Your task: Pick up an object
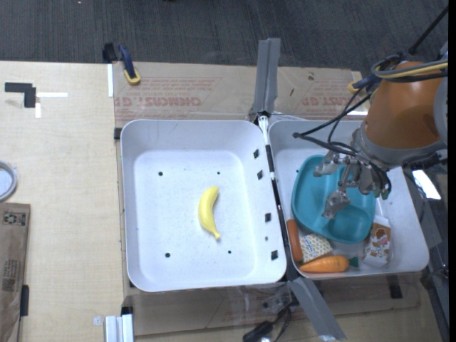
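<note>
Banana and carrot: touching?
Apart. The camera view shows the banana lying alone in the left bin, while the carrot lies in the right bin, the bin walls between them.

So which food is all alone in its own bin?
The yellow banana. It lies by itself in the left bin, while the carrot sits crowded with other things in the right bin beside the blue bowl.
</note>
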Available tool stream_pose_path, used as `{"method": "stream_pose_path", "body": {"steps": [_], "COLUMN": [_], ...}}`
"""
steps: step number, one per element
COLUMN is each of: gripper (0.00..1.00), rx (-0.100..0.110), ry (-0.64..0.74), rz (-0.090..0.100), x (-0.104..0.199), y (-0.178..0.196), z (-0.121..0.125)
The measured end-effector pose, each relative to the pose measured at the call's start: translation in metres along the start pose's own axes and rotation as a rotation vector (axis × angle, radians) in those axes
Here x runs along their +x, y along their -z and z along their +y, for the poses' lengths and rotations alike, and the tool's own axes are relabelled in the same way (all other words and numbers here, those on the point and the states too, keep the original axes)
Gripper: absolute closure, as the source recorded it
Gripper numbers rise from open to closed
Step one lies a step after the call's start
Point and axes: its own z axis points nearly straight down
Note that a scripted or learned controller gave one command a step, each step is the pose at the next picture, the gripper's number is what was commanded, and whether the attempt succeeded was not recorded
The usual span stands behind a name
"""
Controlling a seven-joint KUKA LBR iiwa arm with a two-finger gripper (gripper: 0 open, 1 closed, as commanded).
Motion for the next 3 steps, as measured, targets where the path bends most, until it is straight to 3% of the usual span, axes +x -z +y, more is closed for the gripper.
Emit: {"method": "stream_pose_path", "body": {"steps": [1,2,3], "gripper": [0.0,0.0,1.0], "rx": [0.001,-0.001,-0.003], "ry": [-0.028,-0.103,-0.106], "rz": [-0.023,-0.002,0.001], "x": [0.082,0.032,0.032], "y": [-0.04,-0.043,-0.034], "z": [0.007,0.005,0.006]}}
